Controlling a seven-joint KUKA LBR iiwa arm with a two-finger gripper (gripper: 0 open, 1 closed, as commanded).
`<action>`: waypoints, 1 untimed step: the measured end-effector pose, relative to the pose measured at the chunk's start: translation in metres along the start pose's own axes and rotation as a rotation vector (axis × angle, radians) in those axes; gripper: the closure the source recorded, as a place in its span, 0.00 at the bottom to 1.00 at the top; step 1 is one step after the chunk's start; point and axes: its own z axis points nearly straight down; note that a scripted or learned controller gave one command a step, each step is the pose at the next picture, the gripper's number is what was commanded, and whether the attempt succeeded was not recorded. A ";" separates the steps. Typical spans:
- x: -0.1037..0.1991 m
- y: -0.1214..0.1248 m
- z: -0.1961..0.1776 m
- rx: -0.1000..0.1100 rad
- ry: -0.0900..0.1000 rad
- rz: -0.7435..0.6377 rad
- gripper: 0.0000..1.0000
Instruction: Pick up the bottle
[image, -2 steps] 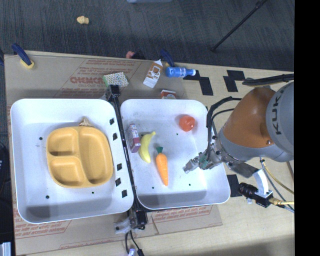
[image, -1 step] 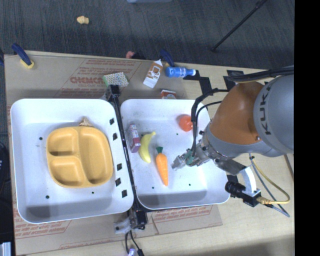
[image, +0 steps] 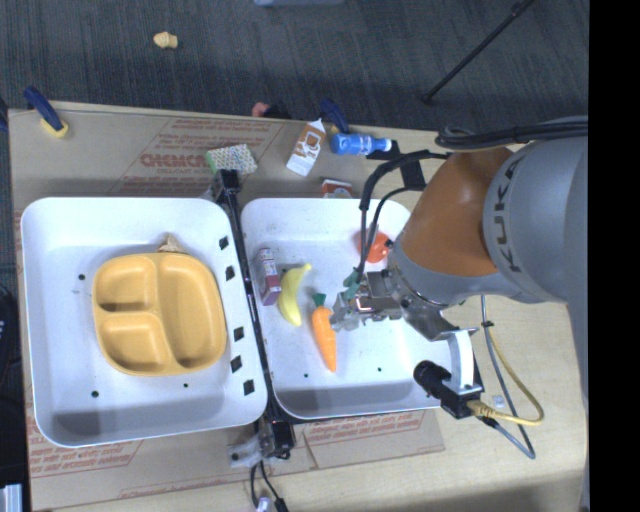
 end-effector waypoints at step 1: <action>0.030 0.000 0.011 0.002 0.001 -0.179 1.00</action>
